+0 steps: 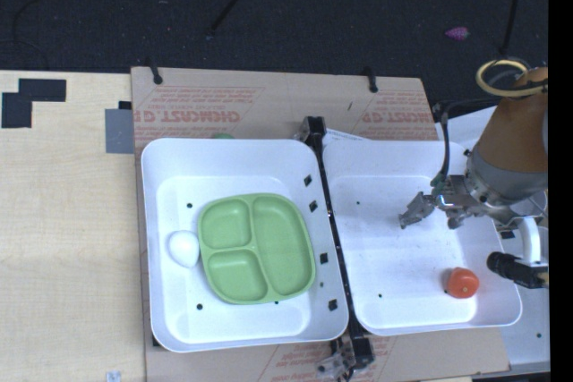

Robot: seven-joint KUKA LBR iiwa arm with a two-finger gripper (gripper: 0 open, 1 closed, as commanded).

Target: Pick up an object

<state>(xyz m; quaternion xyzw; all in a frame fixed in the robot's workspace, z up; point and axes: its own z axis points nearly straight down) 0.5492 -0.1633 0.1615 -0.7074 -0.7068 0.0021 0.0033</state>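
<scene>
In the camera view, the gripper [419, 212] hangs over the right bin [376, 161], near the middle of it, and it points toward the divider between the two bins. How its fingers stand I cannot tell, because they are small and grey against the white floor, and nothing is seen between them. The nearest thing to pick is the small orange-red object [462, 283], which lies below and to the right of the gripper, close to the near right corner of the same bin and well apart from the gripper. Far to the left of the gripper, in the left bin [170, 165], a green divided plate [256, 247] lies flat, and a white egg-like object [183, 248] touches its left edge. In my judgement the risk is a descent here, onto bare floor, which would give an empty grasp. The orange-red object looks round, so an off-centre closing could push it against the wall.
</scene>
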